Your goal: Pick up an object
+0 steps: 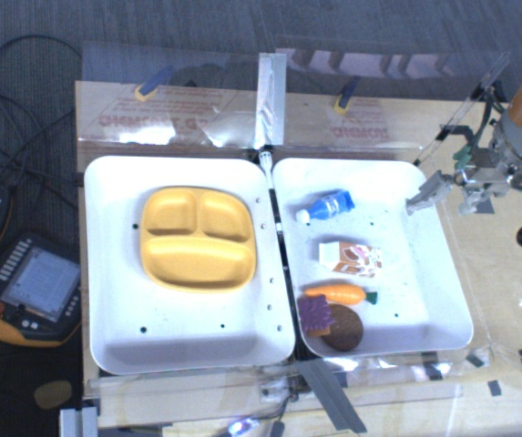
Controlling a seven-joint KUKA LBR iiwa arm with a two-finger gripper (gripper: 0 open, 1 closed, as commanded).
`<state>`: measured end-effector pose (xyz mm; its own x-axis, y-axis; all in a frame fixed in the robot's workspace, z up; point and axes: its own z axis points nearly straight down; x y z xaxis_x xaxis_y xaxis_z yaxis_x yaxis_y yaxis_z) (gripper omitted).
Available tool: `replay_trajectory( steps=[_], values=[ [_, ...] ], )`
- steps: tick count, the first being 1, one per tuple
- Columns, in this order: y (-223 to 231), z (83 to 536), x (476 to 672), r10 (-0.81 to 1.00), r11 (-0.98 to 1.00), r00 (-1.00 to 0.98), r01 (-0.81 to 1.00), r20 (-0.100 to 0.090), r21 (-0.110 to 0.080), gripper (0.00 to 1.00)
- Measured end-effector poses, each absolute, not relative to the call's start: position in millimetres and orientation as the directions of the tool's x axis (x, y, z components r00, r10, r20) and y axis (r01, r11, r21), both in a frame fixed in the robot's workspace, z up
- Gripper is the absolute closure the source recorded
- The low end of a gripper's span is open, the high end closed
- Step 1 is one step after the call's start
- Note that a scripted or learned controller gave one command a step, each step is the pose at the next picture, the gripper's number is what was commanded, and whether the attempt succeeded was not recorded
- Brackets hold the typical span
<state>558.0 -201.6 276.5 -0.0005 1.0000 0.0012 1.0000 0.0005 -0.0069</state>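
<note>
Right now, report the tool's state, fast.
Tool: at the right bin's upper right edge, clear of the blue bottle; open or closed cannot be told.

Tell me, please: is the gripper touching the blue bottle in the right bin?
Apart. In the camera view the gripper sits at the right bin's upper right edge, and bare white floor separates it from the blue bottle.
</note>
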Motion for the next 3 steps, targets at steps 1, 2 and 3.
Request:
replay_trajectory(
  steps=[1,2,3],
  values=[
    [-133.4,206.8,538.5,0.994,0.112,-0.112,0.994,0.002,-0.007,0.0],
    [-128.4,92.2,503.1,0.999,-0.033,0.033,0.999,0.0,-0.001,0.0],
    [-124.7,89.2,491.2,0.883,0.47,-0.47,0.883,-0.014,0.011,0.0]
  ],
)
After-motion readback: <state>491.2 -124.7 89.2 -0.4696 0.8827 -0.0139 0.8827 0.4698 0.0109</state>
